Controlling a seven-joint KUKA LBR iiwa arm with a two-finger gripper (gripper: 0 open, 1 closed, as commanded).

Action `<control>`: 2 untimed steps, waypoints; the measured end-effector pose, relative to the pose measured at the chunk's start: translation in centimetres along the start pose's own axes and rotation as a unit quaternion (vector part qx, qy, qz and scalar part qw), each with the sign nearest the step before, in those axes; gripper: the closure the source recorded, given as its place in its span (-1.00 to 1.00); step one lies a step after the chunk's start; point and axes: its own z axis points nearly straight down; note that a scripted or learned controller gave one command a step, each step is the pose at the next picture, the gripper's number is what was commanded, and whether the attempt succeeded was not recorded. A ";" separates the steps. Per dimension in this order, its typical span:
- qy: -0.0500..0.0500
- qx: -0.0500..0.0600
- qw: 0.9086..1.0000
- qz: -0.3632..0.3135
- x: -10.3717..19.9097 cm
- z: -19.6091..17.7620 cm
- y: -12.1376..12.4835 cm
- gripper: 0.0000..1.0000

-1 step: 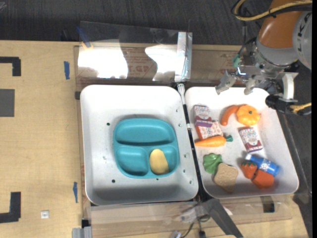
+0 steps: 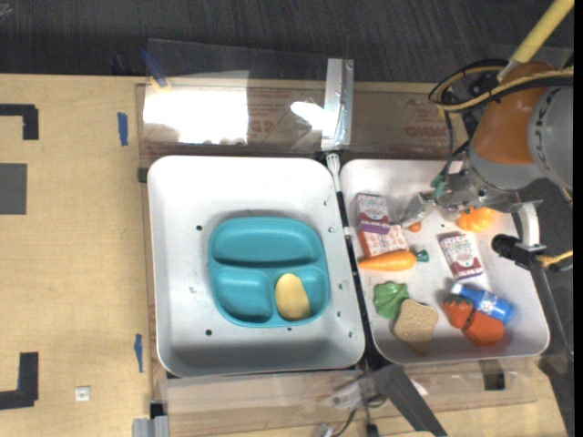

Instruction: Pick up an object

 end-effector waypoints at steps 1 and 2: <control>-0.001 0.000 0.998 -0.059 1.0 0.6 3.8 -1.00; 0.000 -0.001 0.999 -0.050 1.0 0.6 3.8 -1.00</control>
